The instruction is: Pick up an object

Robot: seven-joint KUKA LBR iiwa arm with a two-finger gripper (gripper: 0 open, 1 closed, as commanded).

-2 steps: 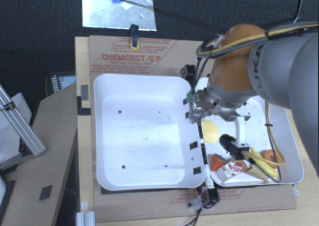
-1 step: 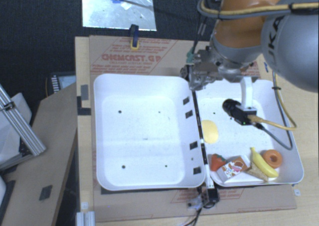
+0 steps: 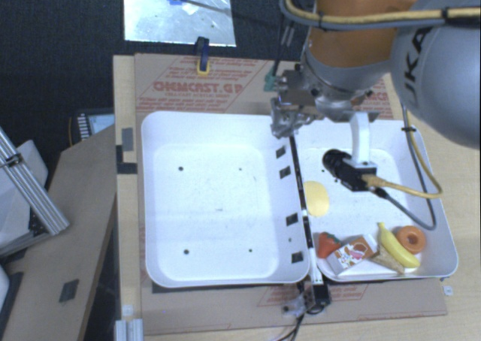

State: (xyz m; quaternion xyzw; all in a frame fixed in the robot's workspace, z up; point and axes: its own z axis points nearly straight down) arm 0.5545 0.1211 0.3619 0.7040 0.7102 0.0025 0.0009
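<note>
- Over the right bin (image 3: 440,204), near its far left corner, the gripper (image 3: 289,118) is hanging; I cannot tell its state or whether it is holding anything.
- A yellow disc (image 3: 316,198) is lying mid-bin.
- A banana (image 3: 397,245), an orange piece (image 3: 410,239), a small carton (image 3: 351,253) and a red piece (image 3: 328,244) are clustering at the near edge.

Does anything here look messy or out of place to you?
Nothing looks spilled or broken. The toys, a banana, a carton and a yellow disc, are all crowded into the right bin's near corner.
</note>
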